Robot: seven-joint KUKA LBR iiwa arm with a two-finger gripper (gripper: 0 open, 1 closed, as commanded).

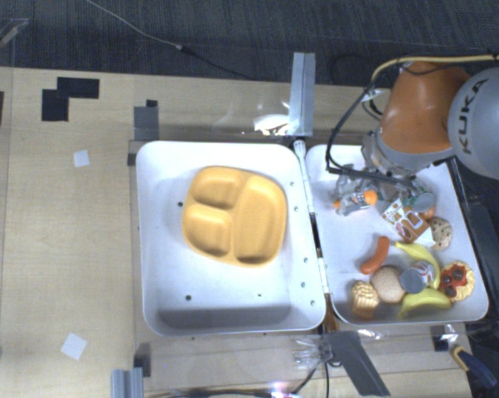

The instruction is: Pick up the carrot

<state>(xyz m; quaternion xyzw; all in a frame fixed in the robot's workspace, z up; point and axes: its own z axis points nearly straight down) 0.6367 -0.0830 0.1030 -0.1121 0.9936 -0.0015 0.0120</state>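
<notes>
The gripper (367,191) hangs in the upper part of the right bin (473,309), under the orange band of the arm (423,110), which comes in from the upper right of the frame. The arm's own body and the cables hide the jaws from above, so I cannot tell how they stand. A small grey and orange piece is visible just under the wrist, but it is too blurred to say if it belongs to the gripper or is a separate object.

The carrot (375,254) lies lower in the same bin, near the middle of it, so it is below the gripper in the frame and apart from it, with some bare white floor between them. It is a short orange-red piece, and its long axis runs on a slant, from lower left to upper right. Its lower end is just beside a round beige item (389,284), and a banana (422,252) lies close on its right side.

In my judgement the coming move depends on this one relation: the gripper must travel toward the lower edge of the frame and then come down with the jaws set across the slanted axis of the carrot, not along it. The neighbours leave little free room on the lower right side.

The left bin (154,247) holds a yellow divided tray (234,214), well apart from all this.
</notes>
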